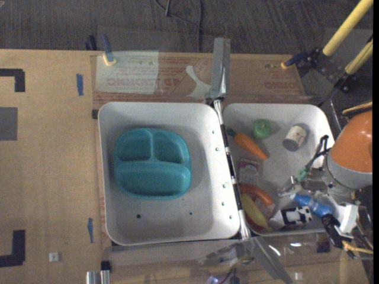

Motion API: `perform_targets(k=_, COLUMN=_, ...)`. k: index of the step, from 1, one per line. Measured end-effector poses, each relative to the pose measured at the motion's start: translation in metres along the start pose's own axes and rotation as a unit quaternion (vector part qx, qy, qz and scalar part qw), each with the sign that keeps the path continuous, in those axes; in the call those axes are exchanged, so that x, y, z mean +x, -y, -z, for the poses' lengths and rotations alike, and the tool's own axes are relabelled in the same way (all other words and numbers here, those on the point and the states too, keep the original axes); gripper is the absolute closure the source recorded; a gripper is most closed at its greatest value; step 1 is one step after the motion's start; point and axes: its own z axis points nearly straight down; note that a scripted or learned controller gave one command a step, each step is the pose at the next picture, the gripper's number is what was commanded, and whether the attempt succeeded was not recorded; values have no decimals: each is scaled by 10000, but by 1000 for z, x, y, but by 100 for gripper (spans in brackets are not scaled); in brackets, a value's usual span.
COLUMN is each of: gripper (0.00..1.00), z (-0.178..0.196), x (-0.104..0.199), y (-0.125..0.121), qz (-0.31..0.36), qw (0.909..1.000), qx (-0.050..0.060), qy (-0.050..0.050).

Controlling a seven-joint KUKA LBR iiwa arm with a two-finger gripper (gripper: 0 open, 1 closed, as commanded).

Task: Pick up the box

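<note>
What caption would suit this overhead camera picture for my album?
Robot arm reaches into the right bin of toy food; a teal divided plate lies in the left bin.

1. 2 white bins sit side by side: the left bin [112,176] holds a teal divided tray [152,162].
2. The right bin [323,120] holds a carrot [249,145], green item [263,128], small box [249,171], and banana [253,212].
3. The gripper [302,185] hangs low over the right bin's near right corner.

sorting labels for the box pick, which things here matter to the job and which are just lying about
For the job:
box
end effector
right bin

Lying about:
carrot
banana
green fruit
can
teal plate
left bin
</note>
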Motion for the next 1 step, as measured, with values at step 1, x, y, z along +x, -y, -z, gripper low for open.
perform_targets(k=1, gripper=100, z=11, x=-4, y=-1, qz=-36, qw=10000, qx=-34, qy=30)
